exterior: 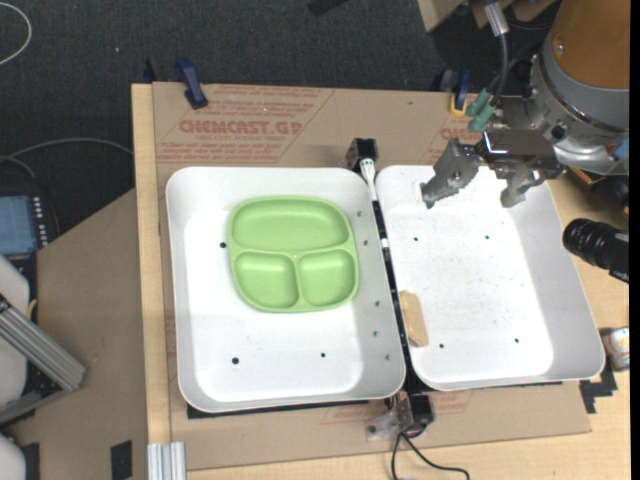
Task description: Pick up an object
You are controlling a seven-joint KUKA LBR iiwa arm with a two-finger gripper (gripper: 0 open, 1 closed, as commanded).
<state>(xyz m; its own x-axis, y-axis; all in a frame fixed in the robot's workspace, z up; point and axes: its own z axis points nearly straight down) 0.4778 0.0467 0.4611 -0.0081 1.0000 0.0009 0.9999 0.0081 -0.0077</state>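
Hanging over the upper part of the right bin (560, 298), toward the upper right of the frame, the gripper (472, 184) has its two grey fingers spread well apart, one (441, 181) slanting down to the left and the other (519, 186) lying further right, and the gap between them shows only white bin floor. It has hold of nothing, and it appears to sit above the bin floor, not on it, though height is hard to judge from this slant.

Judged from that, the pick has not been made. The only sizeable object on offer is the green divided tray (294, 252), which lies flat in the left bin (200, 348), left of centre in the frame and well apart from the gripper, across the ridge where the two bins meet. A small tan scrap (414, 320) rests at the left edge of the right bin, lower centre, also clear of the fingers. So everything is left: travel to a target, descent, closing and lifting. The tray looks broad and shallow, so I would guess its rim is the only place two fingers could pinch.

On the brown board (160, 298) under the bins, faded red print along the upper edge reads roughly "CHEMCAST G P", with smaller lines beneath too faint to read. A similar red mark shows near the upper right, partly hidden.
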